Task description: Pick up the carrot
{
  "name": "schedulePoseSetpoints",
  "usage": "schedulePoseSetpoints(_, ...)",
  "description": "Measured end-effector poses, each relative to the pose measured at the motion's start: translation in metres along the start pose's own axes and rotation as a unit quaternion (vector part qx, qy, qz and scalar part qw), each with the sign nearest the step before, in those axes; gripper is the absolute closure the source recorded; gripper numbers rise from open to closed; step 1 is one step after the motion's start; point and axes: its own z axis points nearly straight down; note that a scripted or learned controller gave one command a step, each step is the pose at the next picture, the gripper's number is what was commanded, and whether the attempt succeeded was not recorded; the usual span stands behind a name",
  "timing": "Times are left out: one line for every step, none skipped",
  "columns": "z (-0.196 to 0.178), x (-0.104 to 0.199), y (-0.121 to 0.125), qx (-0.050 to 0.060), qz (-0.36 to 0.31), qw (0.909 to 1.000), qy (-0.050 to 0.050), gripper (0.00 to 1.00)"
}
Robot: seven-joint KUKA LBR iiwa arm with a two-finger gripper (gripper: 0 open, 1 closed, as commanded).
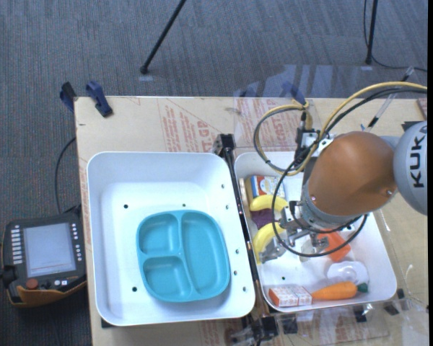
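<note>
The gripper hangs low in the right bin, over the bananas; whether its fingers are spread I cannot tell. The carrot lies apart, near the bin's front wall

Left bin holds a blue three-compartment plate, lying flat. Arm reaches over right bin; gripper sits low among the items, just beside two bananas. Carrot lies along the bin's near wall, apart from the gripper, between a small orange-white box and the right corner. Teach pendant sits left of the bench.
</note>
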Motion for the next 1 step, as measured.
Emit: schedulePoseSetpoints(0.0015,0.0148,0.0596,-0.003,-0.013,0.9999,0.0,0.0)
